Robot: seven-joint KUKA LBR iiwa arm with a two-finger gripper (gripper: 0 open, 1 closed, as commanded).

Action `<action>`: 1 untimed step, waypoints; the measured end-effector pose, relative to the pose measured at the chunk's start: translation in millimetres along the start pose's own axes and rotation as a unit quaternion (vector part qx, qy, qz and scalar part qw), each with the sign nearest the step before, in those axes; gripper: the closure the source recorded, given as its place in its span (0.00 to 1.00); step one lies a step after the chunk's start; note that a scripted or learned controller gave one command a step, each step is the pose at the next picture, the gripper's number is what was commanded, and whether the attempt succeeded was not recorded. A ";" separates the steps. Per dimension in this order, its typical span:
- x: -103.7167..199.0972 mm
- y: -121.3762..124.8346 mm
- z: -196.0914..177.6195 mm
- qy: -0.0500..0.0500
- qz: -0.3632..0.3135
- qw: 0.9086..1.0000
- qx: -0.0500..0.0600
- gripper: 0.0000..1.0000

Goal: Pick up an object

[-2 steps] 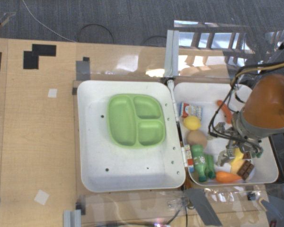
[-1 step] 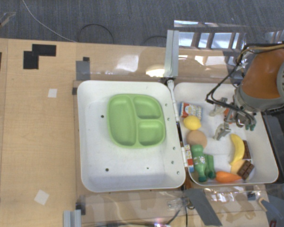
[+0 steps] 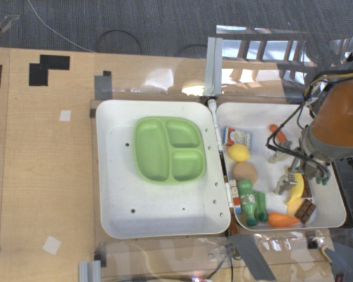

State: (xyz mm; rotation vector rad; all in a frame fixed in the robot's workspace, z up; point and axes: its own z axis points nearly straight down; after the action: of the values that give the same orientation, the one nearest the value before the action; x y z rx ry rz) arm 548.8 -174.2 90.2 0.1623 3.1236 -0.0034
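- Nearest the camera, along the front edge of the right bin: carrot, chocolate bar, green bottle — all packed close together.
- Banana lies just behind the carrot, long axis running roughly front-to-back, slightly tilted; its lower end meets the chocolate bar.
- Gripper hangs low over the right bin, right at the banana's upper end; arm enters from the right with the orange band above.
- Cannot tell whether it is parted or closed; nothing clearly seen held.
- Key relation — the banana sits directly under and just toward the camera from the gripper, so a short descent looks sufficient; judged the likeliest target.
- Lemon and brown egg-shaped item lie to the left, apart from the gripper.
- Left bin holds a green divided tray, well away.
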 end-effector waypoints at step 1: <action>-5.9 1.9 -14.9 -0.010 -0.004 1.000 0.001 1.00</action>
State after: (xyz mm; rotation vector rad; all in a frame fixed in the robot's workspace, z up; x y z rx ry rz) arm 554.6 -172.9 105.2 0.1494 3.1050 -0.0089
